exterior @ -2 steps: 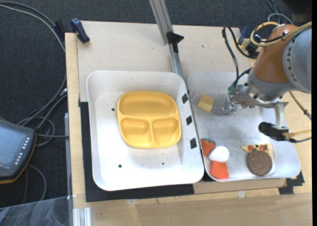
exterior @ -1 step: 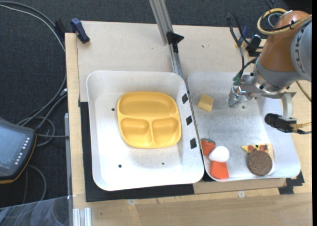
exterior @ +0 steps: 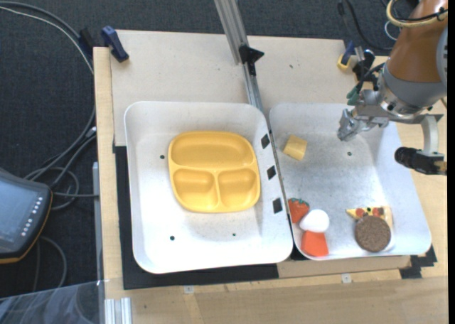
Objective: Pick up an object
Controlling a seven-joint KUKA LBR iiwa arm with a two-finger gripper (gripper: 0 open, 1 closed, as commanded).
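Hovering gripper (exterior: 348,129) above right bin (exterior: 398,173)

White bins: two, the left bin (exterior: 142,173) and the right bin (exterior: 398,173)
Yellow divided plates: one (exterior: 213,170)
Cheese cubes: one (exterior: 295,148)
Strawberries: one (exterior: 298,209)
White-and-orange pieces: one (exterior: 314,232)
Pizza slices: one (exterior: 370,212)
Brown round cookies: one (exterior: 372,233)
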